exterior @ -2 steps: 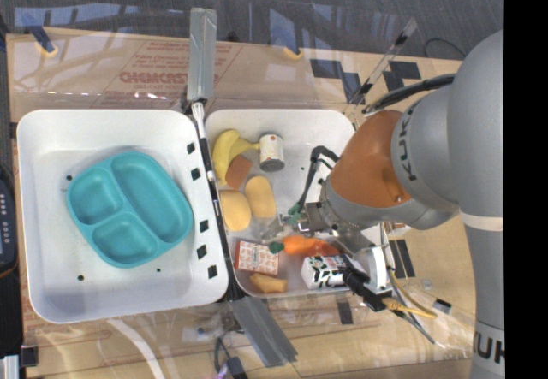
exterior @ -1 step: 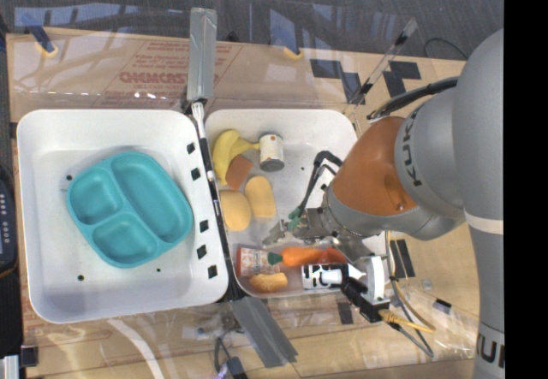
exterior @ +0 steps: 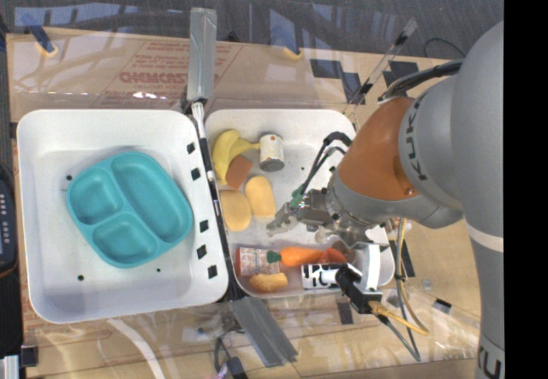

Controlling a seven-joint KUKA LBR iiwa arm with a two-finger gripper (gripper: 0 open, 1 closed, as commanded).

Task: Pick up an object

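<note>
- Nearest your lens is the grey arm (exterior: 467,121), with its orange band. It enters from the right and covers the right bin's right side.
- Left bin (exterior: 43,270): a teal divided plate (exterior: 128,208) lies slightly tilted at its middle, with bare white floor on all sides.
- Right bin (exterior: 304,131), far-left corner: a banana (exterior: 224,149) curves along the dividing wall, and a brown piece (exterior: 239,171) touches its near end. A small can (exterior: 271,151) is just to their right.
- Two yellow lumps lie mid-bin. The left lump (exterior: 235,211) is beside the dividing wall. The right lump (exterior: 259,196) touches it and has its long axis running far to near.
- Near wall: a printed packet (exterior: 249,260) sits above a golden piece (exterior: 270,283).
- Note the carrot (exterior: 310,256). Its long axis runs left to right, parallel to the near wall. Its green top points left at the packet and its taper points right.
- Gripper (exterior: 281,222): it points left. Its tip is just right of the right lump and just beyond the carrot's green end. You cannot tell how far it is parted, and nothing is visibly held in it.
- Clearance: the carrot is hemmed in by the near wall, the packet and the gripper body. Your open floor is right of the can, toward the far wall.
</note>
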